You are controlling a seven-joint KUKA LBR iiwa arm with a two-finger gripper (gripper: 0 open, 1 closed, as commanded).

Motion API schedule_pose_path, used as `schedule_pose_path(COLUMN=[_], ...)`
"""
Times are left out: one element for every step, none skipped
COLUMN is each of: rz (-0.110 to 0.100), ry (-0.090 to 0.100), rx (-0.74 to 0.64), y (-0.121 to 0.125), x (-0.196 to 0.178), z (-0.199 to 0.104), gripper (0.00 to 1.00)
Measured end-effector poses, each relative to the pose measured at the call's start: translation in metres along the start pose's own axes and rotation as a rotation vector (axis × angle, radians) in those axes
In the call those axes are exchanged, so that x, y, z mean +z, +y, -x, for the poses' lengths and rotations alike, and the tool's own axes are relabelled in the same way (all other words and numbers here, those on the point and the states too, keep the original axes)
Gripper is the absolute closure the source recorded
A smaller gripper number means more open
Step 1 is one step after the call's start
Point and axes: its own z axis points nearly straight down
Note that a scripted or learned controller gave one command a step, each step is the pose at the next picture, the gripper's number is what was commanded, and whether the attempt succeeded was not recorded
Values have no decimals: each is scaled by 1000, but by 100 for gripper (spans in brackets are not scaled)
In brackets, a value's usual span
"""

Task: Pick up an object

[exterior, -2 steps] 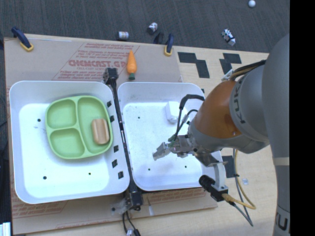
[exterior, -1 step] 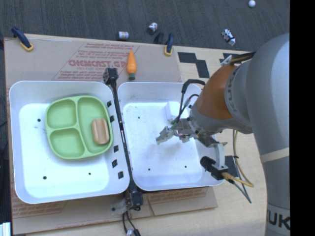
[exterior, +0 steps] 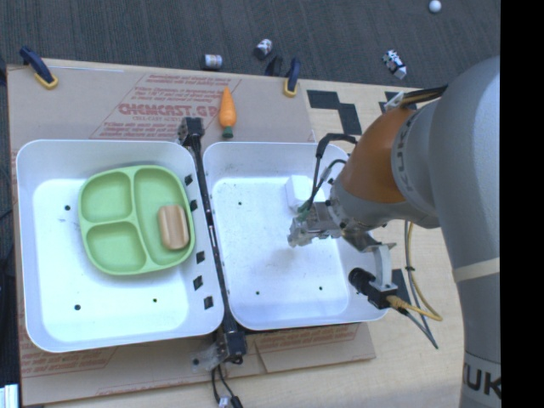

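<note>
From above, my gripper (exterior: 299, 232) hangs low inside the right bin (exterior: 255, 300), a shallow white plastic tub with rounded corners; I cannot tell how it is set. Touching its upper side is a small white blocky object (exterior: 297, 187), pale against the bin floor. In the left bin (exterior: 51, 313) lies a smooth light-green divided tray (exterior: 110, 219) with three compartments, and a tan rounded bread-like piece (exterior: 172, 226) rests in its right compartment, well apart from my gripper. An orange carrot-shaped toy (exterior: 226, 110) lies on the cardboard (exterior: 127, 100) beyond the bins
</note>
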Motion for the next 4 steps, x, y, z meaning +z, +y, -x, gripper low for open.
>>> schedule_pose_path(rz=[0, 2, 2, 7], ry=[0, -3, -3, -1], rx=[0, 3, -5, 2], y=[0, 122, 123, 112], x=[0, 20, 10, -129], z=[0, 37, 36, -67], gripper=[0, 0, 100, 100])
